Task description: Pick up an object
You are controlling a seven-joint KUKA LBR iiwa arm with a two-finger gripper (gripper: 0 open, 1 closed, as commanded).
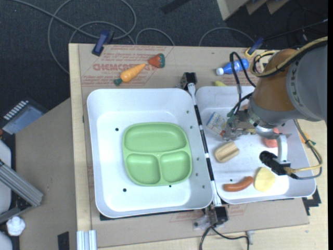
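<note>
Roughly mid-attempt, nothing picked yet: the gripper [230,130] sits low in the right bin [243,165], near its left wall, and no object shows gripped in it. Can't tell if it is wide or narrow, since the tip is dark clutter from this angle.

Closest candidates:
- a clear packet [214,121] just beside the gripper on its left
- a tan bread roll [227,152] lying flat on the bin floor just in front of it, apart from the tip

Which one is the target I cannot say. My guess is the packet, since it's nearer.

Other pickable things in the same bin:
- a red sausage [238,185] near the front wall
- a yellow chunk [264,180] just beside the sausage's end, maybe touching
- a pink piece [270,140] partly hidden under the arm [273,100]

All of them rest on the bin floor.

The left bin [93,139] has a green divided plate [156,152]. On the bench [78,165] behind the bins are a toy carrot [130,73], a strawberry-like toy [157,61] and a small blue-and-white bottle [232,66], all well apart from the gripper.

Progress as I read it: the reach looks done, with the gripper at object height. Left to do: close on something, lift it clear of the floor, show it held. No grasp confirmed, so the task counts as not done
</note>
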